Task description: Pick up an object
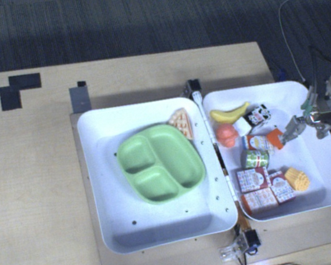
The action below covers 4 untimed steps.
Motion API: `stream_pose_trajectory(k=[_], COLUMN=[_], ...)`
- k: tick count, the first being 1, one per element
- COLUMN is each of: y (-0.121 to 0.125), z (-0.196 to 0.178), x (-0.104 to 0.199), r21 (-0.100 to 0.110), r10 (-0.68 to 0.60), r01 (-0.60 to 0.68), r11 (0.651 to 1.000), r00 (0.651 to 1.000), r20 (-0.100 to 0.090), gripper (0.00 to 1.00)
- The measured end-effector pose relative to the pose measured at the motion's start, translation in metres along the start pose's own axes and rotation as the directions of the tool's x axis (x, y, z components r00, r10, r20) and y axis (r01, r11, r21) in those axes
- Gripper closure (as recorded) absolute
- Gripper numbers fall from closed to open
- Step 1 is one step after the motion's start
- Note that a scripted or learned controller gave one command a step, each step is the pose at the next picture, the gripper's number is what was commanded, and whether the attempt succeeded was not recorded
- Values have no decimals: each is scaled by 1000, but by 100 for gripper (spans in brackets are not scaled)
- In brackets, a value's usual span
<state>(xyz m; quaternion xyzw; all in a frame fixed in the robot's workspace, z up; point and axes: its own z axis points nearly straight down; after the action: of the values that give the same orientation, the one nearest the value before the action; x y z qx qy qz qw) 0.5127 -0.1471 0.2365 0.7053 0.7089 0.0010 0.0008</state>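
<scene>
Objects for picking are crowded into the right bin [327,151], mostly against its left wall and near edge, while the left bin [103,190] carries a green sectioned tray [158,162] at its centre and a waffle-patterned wedge [181,121] tucked at the tray's far right corner. Down the right bin's left side run a yellow banana [229,113] at the far end, a pink ball [226,136], a green can [256,158], then two printed cartons [256,189] and a corn cob [296,178] along the near edge. An orange piece [274,138] lies toward the bin's centre.

The gripper [293,129] hangs over the bin's right half, tip just beside the orange piece; whether its fingers are spread or closed I cannot tell, and nothing visibly sits between them.

Risk, as I judge it: the pieces lie so close that a descent could nudge the can or catch two things, or the small orange piece could skid away.
</scene>
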Motion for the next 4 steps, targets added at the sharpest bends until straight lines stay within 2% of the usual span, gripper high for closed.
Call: stream_pose_trajectory(k=[1,2,3,4], y=[14,15,15,-22], z=[132,122,122,149], x=[20,21,21,42], r21=[-3,-5,-5,-10], r10=[3,1,1,4], r01=[-3,-1,-1,-4], r11=[1000,1000,1000,1000], r00=[1000,1000,1000,1000], r20=[1,0,0,3], gripper=[0,100,0,0])
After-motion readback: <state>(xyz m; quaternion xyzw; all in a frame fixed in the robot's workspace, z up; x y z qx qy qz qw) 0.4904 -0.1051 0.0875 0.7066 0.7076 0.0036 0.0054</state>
